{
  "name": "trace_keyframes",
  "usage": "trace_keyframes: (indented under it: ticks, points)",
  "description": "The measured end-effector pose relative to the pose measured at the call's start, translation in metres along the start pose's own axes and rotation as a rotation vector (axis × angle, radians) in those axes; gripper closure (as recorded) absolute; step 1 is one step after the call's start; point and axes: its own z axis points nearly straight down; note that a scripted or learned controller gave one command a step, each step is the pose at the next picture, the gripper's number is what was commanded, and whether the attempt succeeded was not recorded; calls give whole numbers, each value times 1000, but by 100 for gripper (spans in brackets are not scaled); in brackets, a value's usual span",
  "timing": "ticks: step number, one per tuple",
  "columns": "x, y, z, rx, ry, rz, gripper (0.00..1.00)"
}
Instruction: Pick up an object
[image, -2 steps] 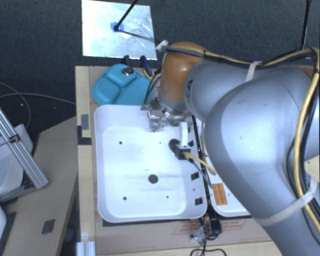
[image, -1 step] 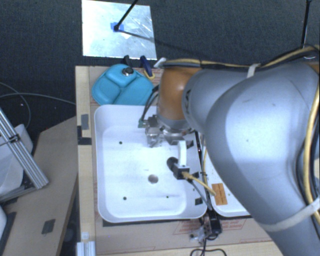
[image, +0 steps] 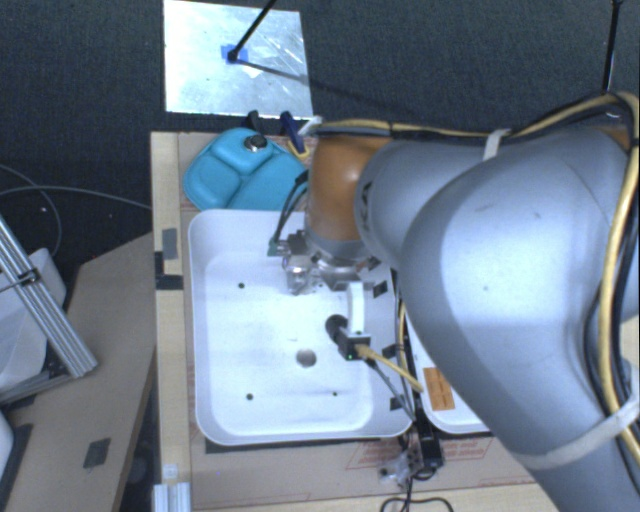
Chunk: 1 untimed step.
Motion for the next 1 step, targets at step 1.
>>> trace_keyframes:
  ticks: [1]
  points:
    - [80,-96,1,7,2,-7,100]
